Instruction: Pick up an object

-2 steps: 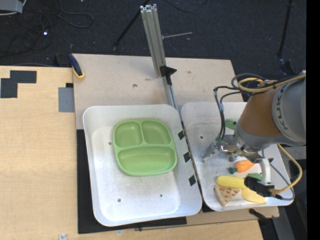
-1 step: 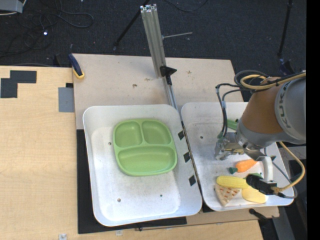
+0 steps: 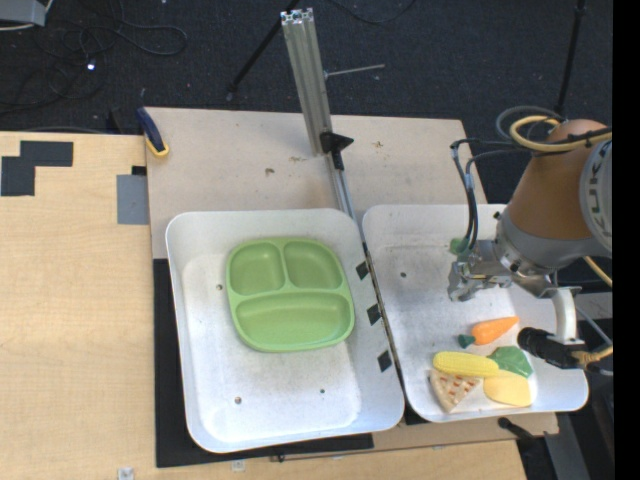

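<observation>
Over the right shallow white bin (image 3: 420,248), pincer (image 3: 468,286) hangs just up-left of the orange plastic carrot (image 3: 494,330); can't tell its state. Toy food cluster sits in the near-right corner, tight to the rim. Bare floor left of it gives approach room. Green divided plate (image 3: 290,295) is in the left bin.

Tray (image 3: 290,295) in left bin (image 3: 200,388), toy foods (image 3: 485,368) in right bin's (image 3: 410,258) near-right corner, end effector (image 3: 468,280) above.
</observation>
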### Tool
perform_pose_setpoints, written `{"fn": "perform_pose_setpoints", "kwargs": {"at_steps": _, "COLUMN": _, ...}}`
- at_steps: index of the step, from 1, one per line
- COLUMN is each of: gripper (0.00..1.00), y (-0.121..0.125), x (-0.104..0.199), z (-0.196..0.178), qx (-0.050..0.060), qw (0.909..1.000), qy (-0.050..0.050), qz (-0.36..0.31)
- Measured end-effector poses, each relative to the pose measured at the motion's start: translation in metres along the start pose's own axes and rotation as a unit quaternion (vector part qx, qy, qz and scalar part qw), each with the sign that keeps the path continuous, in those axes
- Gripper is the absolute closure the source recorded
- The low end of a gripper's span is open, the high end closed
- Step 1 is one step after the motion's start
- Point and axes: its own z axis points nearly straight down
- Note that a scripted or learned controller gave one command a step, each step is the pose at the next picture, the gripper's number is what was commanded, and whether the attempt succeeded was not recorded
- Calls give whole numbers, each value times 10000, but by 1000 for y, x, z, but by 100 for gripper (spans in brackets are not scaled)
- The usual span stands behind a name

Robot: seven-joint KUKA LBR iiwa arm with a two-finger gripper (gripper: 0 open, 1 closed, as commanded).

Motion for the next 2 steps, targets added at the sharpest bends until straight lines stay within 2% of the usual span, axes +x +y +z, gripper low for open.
{"fn": "perform_pose_setpoints", "kwargs": {"at_steps": 2, "gripper": 100, "y": -7, "x": -6, "z": -109, "qx": -5, "qw": 10000, "qy": -1, "qz": -3}}
